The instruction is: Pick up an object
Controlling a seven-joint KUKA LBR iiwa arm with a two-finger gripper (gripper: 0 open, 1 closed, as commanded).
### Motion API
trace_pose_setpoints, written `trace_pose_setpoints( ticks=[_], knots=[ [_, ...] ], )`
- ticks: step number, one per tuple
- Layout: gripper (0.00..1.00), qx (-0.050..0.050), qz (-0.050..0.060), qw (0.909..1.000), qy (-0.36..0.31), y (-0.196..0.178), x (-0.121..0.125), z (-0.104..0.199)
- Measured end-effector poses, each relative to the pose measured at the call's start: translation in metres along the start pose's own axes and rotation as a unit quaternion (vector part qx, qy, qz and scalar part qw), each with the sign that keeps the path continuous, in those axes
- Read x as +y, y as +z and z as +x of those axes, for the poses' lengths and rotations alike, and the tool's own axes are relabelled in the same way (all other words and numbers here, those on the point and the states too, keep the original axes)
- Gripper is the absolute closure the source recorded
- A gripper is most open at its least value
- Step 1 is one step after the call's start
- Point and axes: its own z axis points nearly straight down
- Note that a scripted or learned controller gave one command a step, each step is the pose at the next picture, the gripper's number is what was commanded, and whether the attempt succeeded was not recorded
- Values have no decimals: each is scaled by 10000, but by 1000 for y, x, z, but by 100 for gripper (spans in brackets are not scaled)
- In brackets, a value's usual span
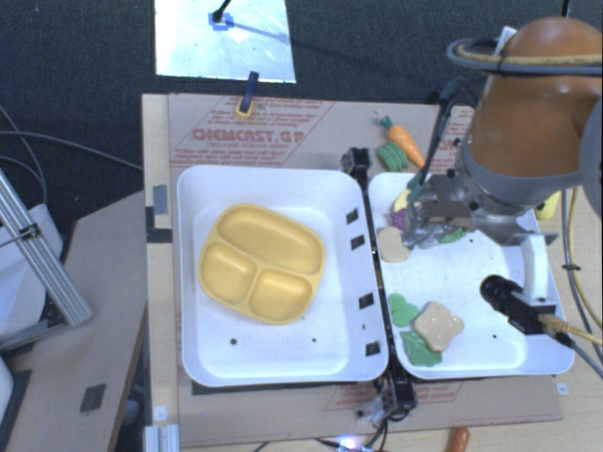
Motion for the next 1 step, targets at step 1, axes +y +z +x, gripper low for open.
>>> trace_pose_setpoints(
  ticks=[1],
  knots=[
    [100, 3, -3, 10000, -3, -22, 0, 9]
  ],
)
